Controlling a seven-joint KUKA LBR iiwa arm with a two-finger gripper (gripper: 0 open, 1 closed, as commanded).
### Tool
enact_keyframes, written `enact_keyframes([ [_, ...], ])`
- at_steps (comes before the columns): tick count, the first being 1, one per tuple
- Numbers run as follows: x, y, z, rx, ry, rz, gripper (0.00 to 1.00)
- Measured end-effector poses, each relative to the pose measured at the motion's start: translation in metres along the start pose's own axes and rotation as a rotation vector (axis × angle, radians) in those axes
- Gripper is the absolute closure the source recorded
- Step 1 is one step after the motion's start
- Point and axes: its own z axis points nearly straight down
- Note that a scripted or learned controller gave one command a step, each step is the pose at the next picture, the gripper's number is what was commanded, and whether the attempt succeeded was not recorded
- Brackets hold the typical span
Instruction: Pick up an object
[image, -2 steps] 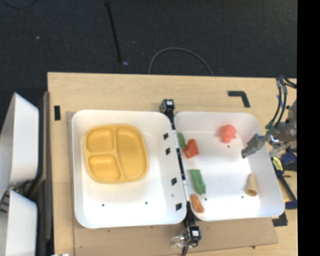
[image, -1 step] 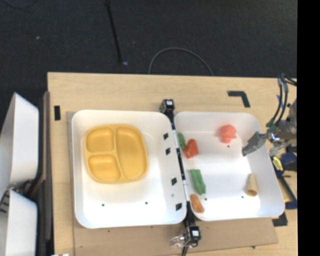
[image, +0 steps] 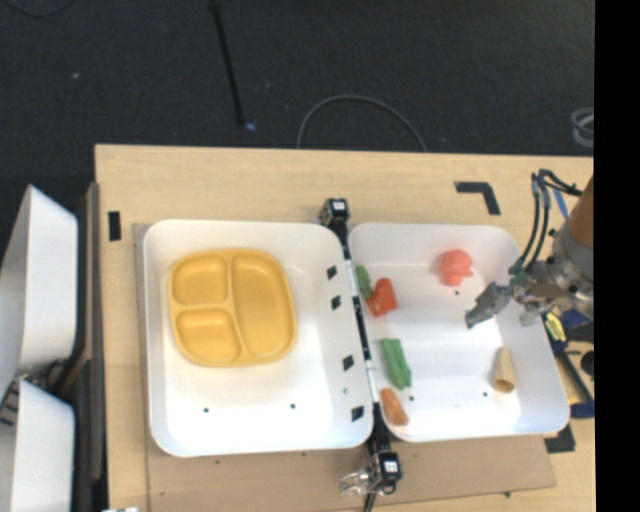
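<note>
The right bin (image: 440, 425) holds several small objects. A pink rounded piece (image: 455, 265) lies near its far side. A red piece (image: 382, 296) and a thin green piece (image: 363, 279) sit by the left wall. A longer green piece (image: 396, 362) and an orange piece (image: 394, 406) lie at the front left. A tan cone (image: 503, 370) rests at the front right. My gripper (image: 497, 303) hangs over the bin's right side, between the pink piece and the cone, with nothing seen in it.
The left bin (image: 180, 420) holds a yellow divided plate (image: 233, 306). A black divider with clips runs between the bins (image: 352, 330). Cables and hoses (image: 545, 215) trail along the arm at the right edge.
</note>
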Motion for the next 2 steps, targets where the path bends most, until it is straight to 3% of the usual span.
enact_keyframes([
  [2,-0.002,0.011,0.097,0.001,0.0,0.003,0.0],
])
